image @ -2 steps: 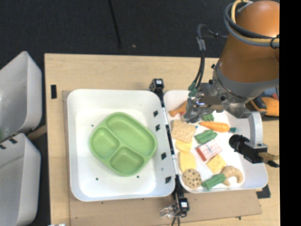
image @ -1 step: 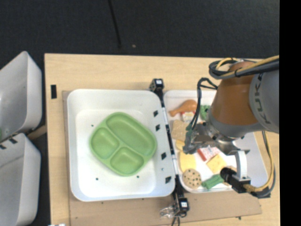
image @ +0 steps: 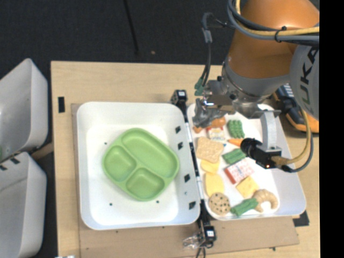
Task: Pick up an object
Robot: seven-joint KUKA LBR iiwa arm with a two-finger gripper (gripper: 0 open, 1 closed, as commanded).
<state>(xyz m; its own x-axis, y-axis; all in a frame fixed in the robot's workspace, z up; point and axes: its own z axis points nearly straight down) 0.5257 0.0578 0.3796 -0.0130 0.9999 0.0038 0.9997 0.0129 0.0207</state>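
While our gripper [image: 207,112] hangs low over the far left corner of the right bin [image: 293,190], just above an orange toy piece [image: 216,123], we judge ourselves at the reach-down step, and we cannot tell what it has hold of. Next we need a straight drop, since the dividing wall [image: 189,144] crowds that side; the green tray [image: 141,164] lies apart in the left bin [image: 91,144]

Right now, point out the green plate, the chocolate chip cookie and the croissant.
green plate [image: 141,164], camera view, centre divider.
chocolate chip cookie [image: 219,203], camera view, middle of its face.
croissant [image: 266,199], camera view, its curved middle.
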